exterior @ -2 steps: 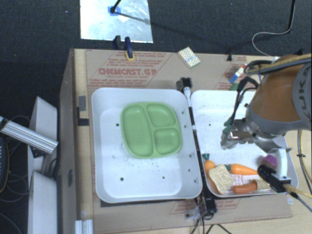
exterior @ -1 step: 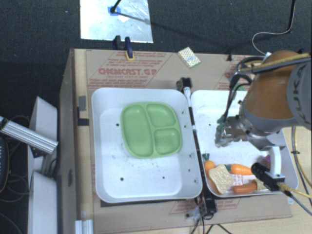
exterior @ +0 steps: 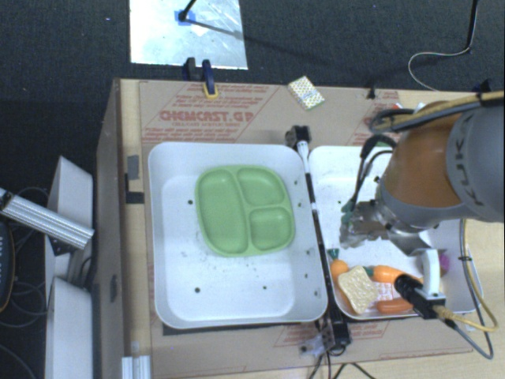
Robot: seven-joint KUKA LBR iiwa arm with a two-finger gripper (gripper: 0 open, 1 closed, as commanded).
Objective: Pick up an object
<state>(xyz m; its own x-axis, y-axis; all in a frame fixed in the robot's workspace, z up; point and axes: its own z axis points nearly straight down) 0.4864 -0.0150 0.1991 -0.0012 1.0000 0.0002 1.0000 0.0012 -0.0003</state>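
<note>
Above the right bin [exterior: 327,172], the gripper [exterior: 359,231] hovers just beyond a cracker [exterior: 357,288] and carrot [exterior: 388,274]; its grasp can't be told. Likely approach; next, descend.

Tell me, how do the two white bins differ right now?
The left bin holds one green divided plate, lying flat near its middle; the right bin holds several small things crowded at its near end, among them a cracker-like piece and an orange carrot-like toy. The left bin lies open to the camera; the arm and its gripper hang over the right bin and hide much of it. Both are shallow, white, and side by side.
</note>
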